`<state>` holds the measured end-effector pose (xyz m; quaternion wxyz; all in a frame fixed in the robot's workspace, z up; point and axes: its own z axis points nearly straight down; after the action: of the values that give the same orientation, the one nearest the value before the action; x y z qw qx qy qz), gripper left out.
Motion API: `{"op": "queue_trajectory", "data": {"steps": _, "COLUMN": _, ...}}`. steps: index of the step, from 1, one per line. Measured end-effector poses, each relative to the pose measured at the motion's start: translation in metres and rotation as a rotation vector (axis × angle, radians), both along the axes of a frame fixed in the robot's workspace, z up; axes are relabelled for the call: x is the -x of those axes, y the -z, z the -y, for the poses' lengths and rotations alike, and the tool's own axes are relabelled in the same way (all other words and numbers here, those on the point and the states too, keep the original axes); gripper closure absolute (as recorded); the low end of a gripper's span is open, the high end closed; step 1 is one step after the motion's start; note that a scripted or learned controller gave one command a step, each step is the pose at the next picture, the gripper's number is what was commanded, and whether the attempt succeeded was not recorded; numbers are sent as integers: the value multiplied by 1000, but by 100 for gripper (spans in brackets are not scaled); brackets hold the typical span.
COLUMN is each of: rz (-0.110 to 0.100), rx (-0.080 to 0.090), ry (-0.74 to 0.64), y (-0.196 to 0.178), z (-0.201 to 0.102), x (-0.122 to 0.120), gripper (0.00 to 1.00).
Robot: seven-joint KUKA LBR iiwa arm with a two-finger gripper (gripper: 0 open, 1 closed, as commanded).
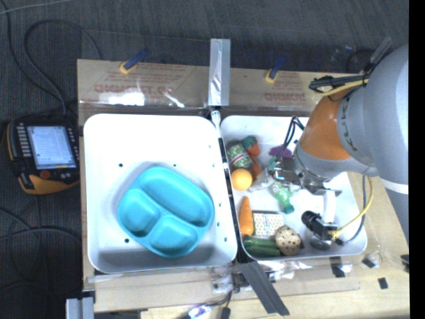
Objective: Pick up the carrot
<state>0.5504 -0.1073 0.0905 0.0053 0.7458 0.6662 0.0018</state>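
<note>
Arm reaches in from the right over the right bin; gripper sits low near the bin's middle, above a small green item. Can't tell its opening from this angle, and nothing is visibly in its grasp. Carrot lies along the bin's left wall, well apart from the gripper, just below an orange fruit and beside a patterned card. A green veg and a speckled ball sit at the near edge. Left bin holds 1 blue divided tray.
</note>
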Motion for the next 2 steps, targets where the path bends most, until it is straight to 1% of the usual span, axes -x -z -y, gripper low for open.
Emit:
{"op": "queue_trajectory", "data": {"steps": 1, "rz": 0, "rx": 1, "ry": -14, "y": 0, "z": -8, "x": -48, "gripper": 0}}
{"op": "queue_trajectory", "data": {"steps": 2, "rz": -12, "rx": -3, "ry": 240, "y": -85, "z": 63, "x": 13, "gripper": 0}}
